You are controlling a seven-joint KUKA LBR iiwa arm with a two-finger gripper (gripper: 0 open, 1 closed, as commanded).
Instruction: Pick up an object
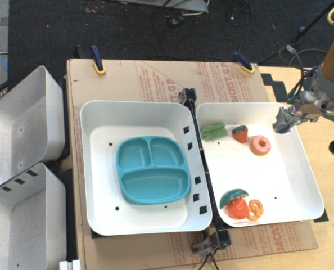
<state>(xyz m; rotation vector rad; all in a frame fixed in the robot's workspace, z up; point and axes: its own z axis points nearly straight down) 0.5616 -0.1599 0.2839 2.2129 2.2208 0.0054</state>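
The right bin (293,167) holds a green pod-shaped toy (213,131), a small red strawberry (240,134) and a pink doughnut (261,145) near its back. At its front lie a red toy with a teal cap (236,203) and an orange ring (255,208), touching each other. My gripper (283,122) hangs over the right bin's back right part, to the right of the doughnut and apart from it. Nothing shows between its fingers.
The left bin (94,167) holds a teal divided plate (153,170). Two empty white bins (21,128) lie tilted off the bench at the left. Clamps (98,61) grip the cardboard's back edge. Cables run across the dark floor behind.
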